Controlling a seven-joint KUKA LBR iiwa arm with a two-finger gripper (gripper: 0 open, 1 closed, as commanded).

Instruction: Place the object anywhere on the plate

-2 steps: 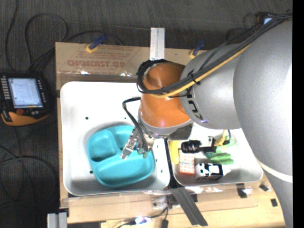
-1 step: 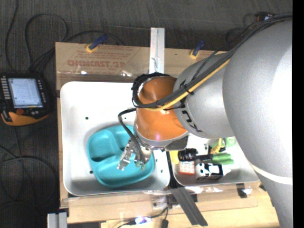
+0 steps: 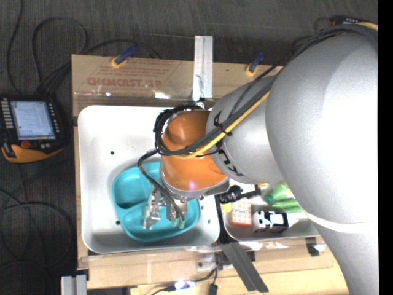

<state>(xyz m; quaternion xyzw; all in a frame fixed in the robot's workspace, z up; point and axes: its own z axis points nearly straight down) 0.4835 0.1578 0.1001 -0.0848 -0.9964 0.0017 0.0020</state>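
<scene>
One teal plate (image 3: 132,192) lay in the left bin (image 3: 98,140), lower centre of frame. Claw (image 3: 163,214) hovered over its right half; grip state and object's whereabouts: cannot tell. Advice: release low, away from rim.

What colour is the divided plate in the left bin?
The divided plastic plate is turquoise, a light blue-green; the camera view from above shows it best.

The arm (image 3: 319,134) hides most of the right bin (image 3: 270,232), leaving a few small items (image 3: 261,217) there too covered to identify; the orange band (image 3: 187,158) covers part of the teal plate (image 3: 132,192); whether anything sits between the gripper (image 3: 161,217) fingers cannot be told.
</scene>
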